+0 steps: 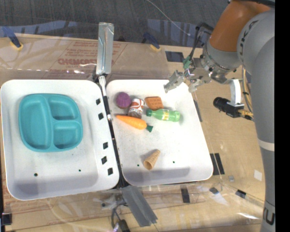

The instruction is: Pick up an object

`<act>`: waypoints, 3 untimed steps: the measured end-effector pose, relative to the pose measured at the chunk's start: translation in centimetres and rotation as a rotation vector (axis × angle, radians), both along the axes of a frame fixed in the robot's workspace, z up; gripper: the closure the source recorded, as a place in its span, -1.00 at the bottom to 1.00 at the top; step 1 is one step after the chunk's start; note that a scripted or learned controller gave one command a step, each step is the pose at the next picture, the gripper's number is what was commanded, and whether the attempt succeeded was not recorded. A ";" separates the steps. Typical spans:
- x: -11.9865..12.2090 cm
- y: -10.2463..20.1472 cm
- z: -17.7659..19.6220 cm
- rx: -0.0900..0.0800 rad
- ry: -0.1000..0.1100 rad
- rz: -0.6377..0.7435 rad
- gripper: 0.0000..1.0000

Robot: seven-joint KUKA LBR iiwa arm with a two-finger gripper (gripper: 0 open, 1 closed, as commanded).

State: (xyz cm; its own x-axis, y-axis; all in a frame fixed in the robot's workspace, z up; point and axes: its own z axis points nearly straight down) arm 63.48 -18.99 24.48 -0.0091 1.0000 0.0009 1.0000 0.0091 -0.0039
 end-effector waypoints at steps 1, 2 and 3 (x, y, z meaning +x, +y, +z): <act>-5.6 5.6 -11.8 0.002 0.010 0.001 -1.00; 1.3 9.3 -14.4 -0.005 0.001 0.001 -1.00; 1.2 9.7 -14.2 0.000 0.002 0.005 1.00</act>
State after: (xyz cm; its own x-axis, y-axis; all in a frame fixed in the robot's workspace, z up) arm 64.70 -9.32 10.27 -0.0141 0.9999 0.0005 0.9999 0.0141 -0.0058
